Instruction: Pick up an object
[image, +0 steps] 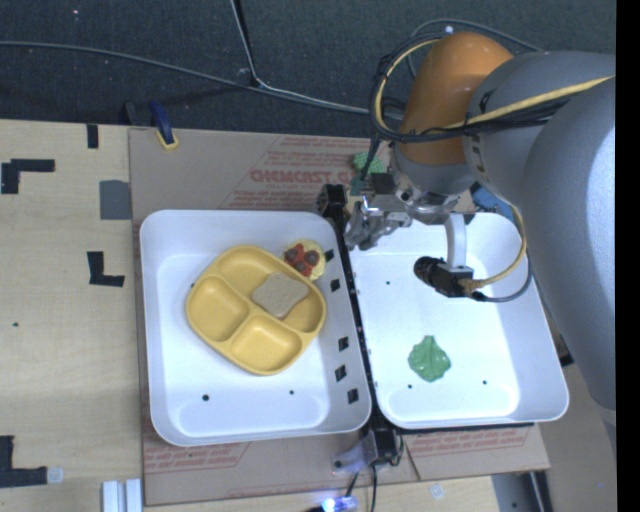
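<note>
Item: green leafy piece (430, 358), lying toward the right bin's (535, 345) front edge, judged light, soft, best pinched mid-body; claw (362, 228) state impossible to tell.

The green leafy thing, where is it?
The green leafy thing lies in the right bin, near its front, by itself, below the gripper and across the divider from the yellow tray.

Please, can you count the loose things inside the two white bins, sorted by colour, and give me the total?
Yellow: 1, the divided plate in the left bin
Tan: 1, the bread slice on that plate
Red and dark: 1, the small berry cluster at the plate's far edge
Green: 1, the leafy lettuce piece in the right bin
Total: 4
</note>
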